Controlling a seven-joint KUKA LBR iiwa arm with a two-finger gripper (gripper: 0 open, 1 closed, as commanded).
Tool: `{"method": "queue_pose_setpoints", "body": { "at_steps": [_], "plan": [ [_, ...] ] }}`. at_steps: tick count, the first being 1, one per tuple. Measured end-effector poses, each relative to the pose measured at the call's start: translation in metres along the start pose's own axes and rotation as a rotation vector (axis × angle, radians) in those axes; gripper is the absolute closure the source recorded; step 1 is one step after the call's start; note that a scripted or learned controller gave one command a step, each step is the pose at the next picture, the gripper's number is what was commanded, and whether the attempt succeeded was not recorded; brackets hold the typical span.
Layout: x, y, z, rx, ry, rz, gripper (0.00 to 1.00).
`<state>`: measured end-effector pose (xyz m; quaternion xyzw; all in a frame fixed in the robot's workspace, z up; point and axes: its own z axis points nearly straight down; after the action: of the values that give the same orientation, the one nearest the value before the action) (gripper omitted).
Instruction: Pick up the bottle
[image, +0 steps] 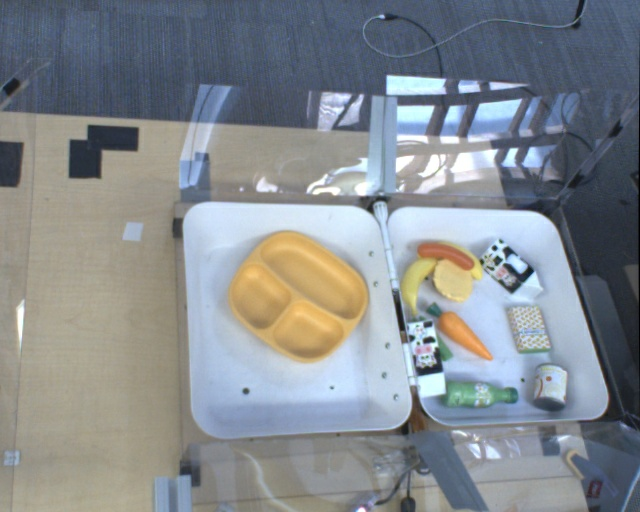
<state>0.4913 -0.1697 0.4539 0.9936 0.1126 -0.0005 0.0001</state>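
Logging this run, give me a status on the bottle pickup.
Green bottle lying flat, near edge of right bin. Milk carton by its base, can past its cap. Nothing on top of it.

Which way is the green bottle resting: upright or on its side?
On its side. The green bottle lies flat along the near edge of the right bin, its cap pointing to the camera view's right.

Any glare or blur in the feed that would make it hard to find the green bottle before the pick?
In the camera view, bright glare streaks the clear panels behind the bins, well away from the green bottle; the bottle lies on its side near the front wall of the right bin, evenly lit with only a soft shadow; the whole picture is slightly soft, so its label cannot be read.
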Motion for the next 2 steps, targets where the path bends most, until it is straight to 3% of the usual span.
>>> {"method": "queue_pose_setpoints", "body": {
  "at_steps": [2],
  "plan": [
    [0.0038,-0.0003,-0.0197,-0.002,0.0,-0.02,1.0]
  ]
}}
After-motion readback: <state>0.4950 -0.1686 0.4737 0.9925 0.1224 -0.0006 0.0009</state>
